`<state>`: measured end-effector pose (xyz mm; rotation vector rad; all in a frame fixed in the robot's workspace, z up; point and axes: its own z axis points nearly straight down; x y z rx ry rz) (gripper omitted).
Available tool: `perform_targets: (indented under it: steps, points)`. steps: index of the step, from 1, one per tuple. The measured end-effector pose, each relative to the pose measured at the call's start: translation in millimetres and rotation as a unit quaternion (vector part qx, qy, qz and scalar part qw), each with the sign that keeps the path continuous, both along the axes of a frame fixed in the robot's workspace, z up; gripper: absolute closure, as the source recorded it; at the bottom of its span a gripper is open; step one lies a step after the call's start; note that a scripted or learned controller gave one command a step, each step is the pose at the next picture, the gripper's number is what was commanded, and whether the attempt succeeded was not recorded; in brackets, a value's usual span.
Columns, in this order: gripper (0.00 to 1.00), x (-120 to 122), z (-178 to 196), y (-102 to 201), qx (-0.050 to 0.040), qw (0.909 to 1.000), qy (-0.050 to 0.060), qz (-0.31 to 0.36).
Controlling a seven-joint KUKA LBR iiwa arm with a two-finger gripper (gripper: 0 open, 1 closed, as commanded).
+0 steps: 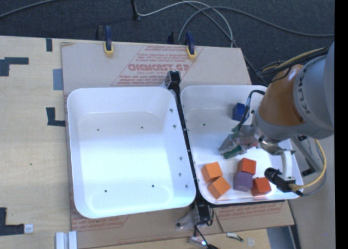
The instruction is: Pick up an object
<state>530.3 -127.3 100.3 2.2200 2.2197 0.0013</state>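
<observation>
Pincer (232,147) low in right bin (204,117), near 4 orange blocks (212,170).

One camera sits high above the bench (32,134) and looks down at a slant on both white bins (125,199), with the arm (304,101) coming in from the right.

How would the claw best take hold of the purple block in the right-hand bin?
Probably from straight above, closing on two opposite flat faces of the small purple cube-shaped block. It sits among orange blocks, so the fingers need whichever pair of sides has gaps; its near and far-left sides look freer than the side by the orange block to its right. The claw is above-left of it.
</observation>
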Motion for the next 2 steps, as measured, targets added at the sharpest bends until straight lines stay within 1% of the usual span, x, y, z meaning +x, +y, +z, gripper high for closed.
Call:
perform_targets:
  steps: [1, 2]
  points:
    - [1.0, 5, 92, 96, 0.0011, 1.0, -0.002, 0.004]
    - [1.0, 4, 88, 196, 0.0016, 1.0, 0.002, 0.005]
